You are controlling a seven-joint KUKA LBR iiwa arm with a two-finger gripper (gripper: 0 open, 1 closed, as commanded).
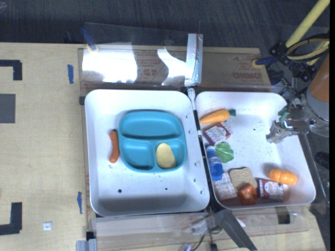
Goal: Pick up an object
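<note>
While the gripper [278, 131] sits at the right side of the frame, over the upper right part of the right bin [251, 99], its fingers are too small and blurred to read — whether they are spread or closed cannot be told, and nothing is seen between them.

Right bin contents, top to bottom:
- an orange carrot [214, 116] at the upper left, lying at a slant;
- a small packet [216, 134] just below the carrot;
- a green leaf-like piece [224, 151] and a blue bottle [214, 163] along the left wall;
- a slice of bread [242, 177], a red item [247, 193] and a dark packet [270, 189] clustered at the lower edge;
- an orange object [283, 177] at the lower right, well apart from the gripper.

The left bin [99, 140] holds a blue divided tray [149, 129] with a yellow egg-shaped item [165, 156] in its lower right compartment — a small sausage [113, 146] lies just left of the tray.
</note>
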